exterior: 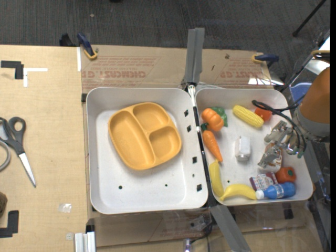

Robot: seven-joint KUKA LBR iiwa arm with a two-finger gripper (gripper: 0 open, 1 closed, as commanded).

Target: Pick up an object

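The claw (274, 152) is being held low at the 3 o'clock side of the right bin (231, 95), its state indiscernible, nothing seen pinched, apparently positioned for candidates nearby: a tomato (286, 174) at 5 o'clock, a white block (243, 147) at 9 o'clock.

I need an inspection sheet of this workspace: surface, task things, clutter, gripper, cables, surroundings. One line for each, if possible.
Surface: two shallow white bins, left bin and right bin, on a cardboard-covered bench.
Task things: in the right bin lie a yellow toy corn cob, orange toy carrot, yellow toy banana, small white block, blue bottle.
Clutter: orange divided plate in the left bin.
Gripper: metal two-finger gripper low over the right bin; finger state unclear.
Cables: black cable near the wrist.
Surroundings: grey-handled scissors left of the bins.
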